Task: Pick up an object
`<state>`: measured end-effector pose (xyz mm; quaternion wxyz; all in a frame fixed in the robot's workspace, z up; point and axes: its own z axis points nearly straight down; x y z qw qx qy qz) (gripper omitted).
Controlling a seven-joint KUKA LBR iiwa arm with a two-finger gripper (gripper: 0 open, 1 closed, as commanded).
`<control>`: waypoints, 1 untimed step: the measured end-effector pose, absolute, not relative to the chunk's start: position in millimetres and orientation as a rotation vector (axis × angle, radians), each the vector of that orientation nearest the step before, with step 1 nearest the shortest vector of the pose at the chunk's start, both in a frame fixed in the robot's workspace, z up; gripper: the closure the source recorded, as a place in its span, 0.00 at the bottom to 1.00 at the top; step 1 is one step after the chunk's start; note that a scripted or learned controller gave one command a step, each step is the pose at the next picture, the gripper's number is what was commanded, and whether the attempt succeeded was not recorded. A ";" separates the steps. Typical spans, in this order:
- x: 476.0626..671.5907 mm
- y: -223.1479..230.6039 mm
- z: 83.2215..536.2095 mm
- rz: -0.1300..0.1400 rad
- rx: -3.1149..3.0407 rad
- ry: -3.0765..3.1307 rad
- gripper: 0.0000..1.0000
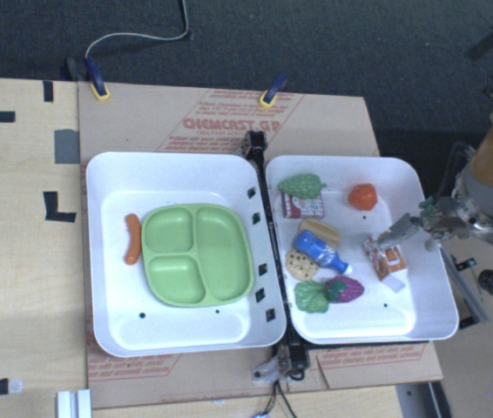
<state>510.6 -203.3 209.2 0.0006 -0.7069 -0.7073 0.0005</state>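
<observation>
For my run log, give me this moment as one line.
gripper: over right bin, right side | nearest: small orange-white item | grasp: unclear | green tray: left bin

Left white plastic bin (111, 177): light-green three-compartment plastic tray (199, 254), orange toy sausage (132, 238). Right white plastic bin (403, 177): red-orange round toy (362, 197), blue toy bottle (319, 252), purple toy (347, 290), green leafy toy (302, 184). Tan cardboard sheet (229, 120) has red print.

A pale wooden desk (20, 233) carries a brown cardboard sheet (220, 124) held by yellow clamps (273, 94); beyond lies dark grey carpet (316, 24) crossed by a white cable (142, 35).
</observation>
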 end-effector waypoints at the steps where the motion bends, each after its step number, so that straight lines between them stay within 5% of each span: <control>1: 543.7 -221.6 93.5 0.001 -2.220 -2.222 0.00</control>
